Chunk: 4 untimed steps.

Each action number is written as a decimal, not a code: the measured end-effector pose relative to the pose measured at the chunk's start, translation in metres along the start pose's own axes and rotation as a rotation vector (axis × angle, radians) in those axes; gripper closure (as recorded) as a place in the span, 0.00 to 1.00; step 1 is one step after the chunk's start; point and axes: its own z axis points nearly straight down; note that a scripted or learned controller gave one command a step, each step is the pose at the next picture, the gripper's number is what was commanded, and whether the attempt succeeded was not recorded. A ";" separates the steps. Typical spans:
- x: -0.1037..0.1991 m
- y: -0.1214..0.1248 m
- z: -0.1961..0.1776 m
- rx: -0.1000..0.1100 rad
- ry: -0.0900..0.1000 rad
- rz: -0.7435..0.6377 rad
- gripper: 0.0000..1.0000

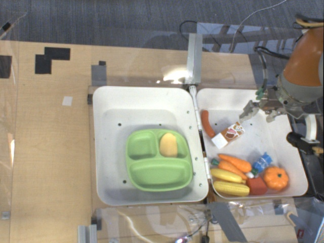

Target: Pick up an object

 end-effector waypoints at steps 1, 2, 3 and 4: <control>0.024 0.016 0.108 -0.009 -0.002 0.058 0.00; 0.024 0.016 0.108 -0.009 -0.001 0.058 0.00; 0.024 0.016 0.108 -0.009 -0.001 0.058 0.00; 0.026 0.019 0.096 -0.014 0.002 0.055 1.00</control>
